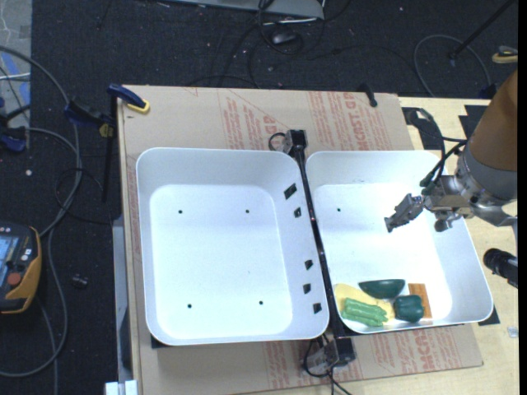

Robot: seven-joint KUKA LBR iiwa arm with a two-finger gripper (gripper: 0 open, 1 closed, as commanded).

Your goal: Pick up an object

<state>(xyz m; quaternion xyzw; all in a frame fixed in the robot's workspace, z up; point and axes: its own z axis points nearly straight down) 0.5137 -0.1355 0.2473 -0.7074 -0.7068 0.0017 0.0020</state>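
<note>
The cardboard (247, 113) under the bins carries red printed lettering, seen reversed and upside down; it cannot be read with certainty. No other writing is legible.

The gripper (403, 214) hangs over the right bin (461, 253), in its upper half. It appears small and dark against the white floor. Whether the fingers are spread or closed cannot be told at this size, and nothing can be seen between them.

The objects lie in a cluster at the near edge of the right bin, below the gripper and well apart from it. A dark green bowl-shaped piece (382, 287) sits just beside a teal object (408, 308). A light green ridged object (363, 312) lies left of these, resting on a yellow piece (349, 293) that it partly hides. An orange item (420, 291) is mostly covered by the teal object.

The left bin (218, 241) stands left of the gripper, past the divider.

The arm (498, 151) is cut off at the right edge.
</note>
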